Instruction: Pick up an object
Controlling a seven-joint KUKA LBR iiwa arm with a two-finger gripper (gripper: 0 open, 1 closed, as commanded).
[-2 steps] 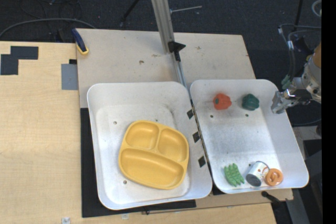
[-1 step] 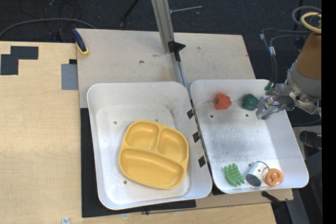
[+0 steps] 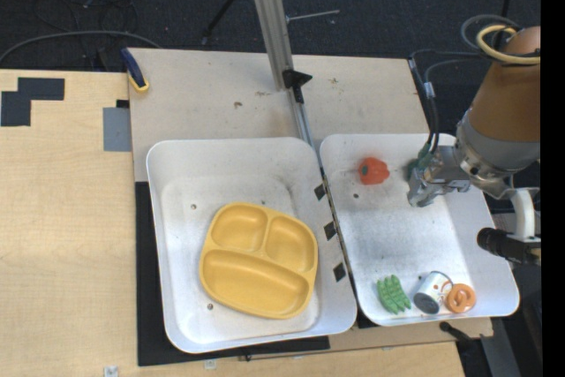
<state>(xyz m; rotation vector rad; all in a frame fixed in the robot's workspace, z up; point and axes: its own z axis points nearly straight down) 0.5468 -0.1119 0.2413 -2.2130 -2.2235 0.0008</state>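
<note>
In the right bin (image 3: 402,238) a small red tomato-like object (image 3: 373,171) lies near the far left corner. Along the near edge lie a green leafy toy (image 3: 392,293), a grey and white can on its side (image 3: 430,292) and an orange ring (image 3: 460,298). My gripper (image 3: 426,185) hangs over the bin's far right part, a short way right of the red object. Nothing shows between its fingers.
The left bin (image 3: 177,190) holds a yellow divided plate (image 3: 259,259). An upright aluminium post (image 3: 272,22) stands behind the bins, with a black clamp at its foot. A wooden bench surface lies to the left.
</note>
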